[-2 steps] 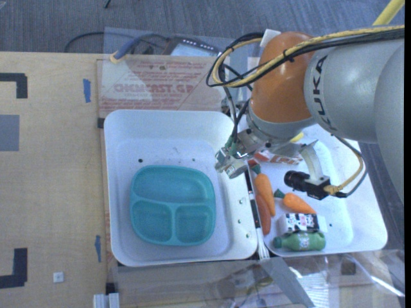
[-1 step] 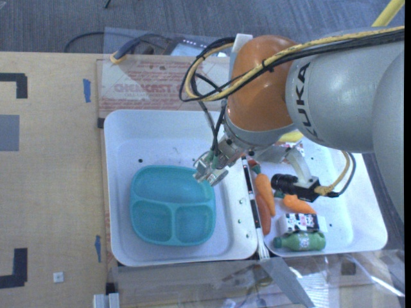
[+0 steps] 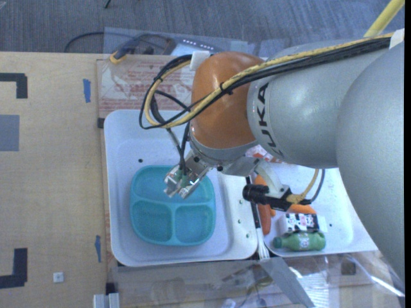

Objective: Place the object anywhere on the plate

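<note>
Gripper (image 3: 182,185) above teal plate (image 3: 154,222) in white bin (image 3: 119,172), grip unclear; pale wooden bench (image 3: 51,172), grey carpet (image 3: 64,5)

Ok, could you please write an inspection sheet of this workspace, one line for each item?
Surface: left bin and right bin, white, side by side on a wooden bench.
Job's things: teal plate with three compartments, in the left bin; which thing is to be placed, cannot tell.
Clutter: green bottle, orange pieces, black-and-white item, all in the right bin.
Grippers: gripper above the plate's largest compartment.
Cables: yellow cables loop at the wrist; black cable on the floor.
Surroundings: grey carpet; blue tape on the bench.
</note>
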`<state>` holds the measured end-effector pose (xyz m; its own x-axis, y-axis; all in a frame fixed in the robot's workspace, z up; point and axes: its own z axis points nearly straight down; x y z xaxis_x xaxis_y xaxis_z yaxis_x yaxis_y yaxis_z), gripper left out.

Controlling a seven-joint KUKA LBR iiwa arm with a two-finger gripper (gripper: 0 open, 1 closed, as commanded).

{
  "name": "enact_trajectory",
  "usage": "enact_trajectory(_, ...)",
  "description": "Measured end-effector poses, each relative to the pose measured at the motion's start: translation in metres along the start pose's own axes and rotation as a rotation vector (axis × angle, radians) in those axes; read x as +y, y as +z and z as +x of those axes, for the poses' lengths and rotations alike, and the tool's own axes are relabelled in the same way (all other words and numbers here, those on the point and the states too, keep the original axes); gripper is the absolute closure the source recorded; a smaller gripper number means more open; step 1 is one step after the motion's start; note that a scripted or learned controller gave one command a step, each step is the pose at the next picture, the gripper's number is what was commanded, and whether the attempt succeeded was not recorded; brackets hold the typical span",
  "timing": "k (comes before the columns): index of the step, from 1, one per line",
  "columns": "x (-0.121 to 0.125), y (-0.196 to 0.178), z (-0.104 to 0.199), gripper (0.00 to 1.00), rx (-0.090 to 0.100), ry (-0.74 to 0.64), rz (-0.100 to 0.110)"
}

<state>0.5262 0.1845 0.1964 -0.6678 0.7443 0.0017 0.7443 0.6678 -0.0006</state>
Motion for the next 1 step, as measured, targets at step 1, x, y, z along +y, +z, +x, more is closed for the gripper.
enact_trajectory(1,-0.0002,-0.0002,-0.0006,0.00,0.000,0.001,-0.001)
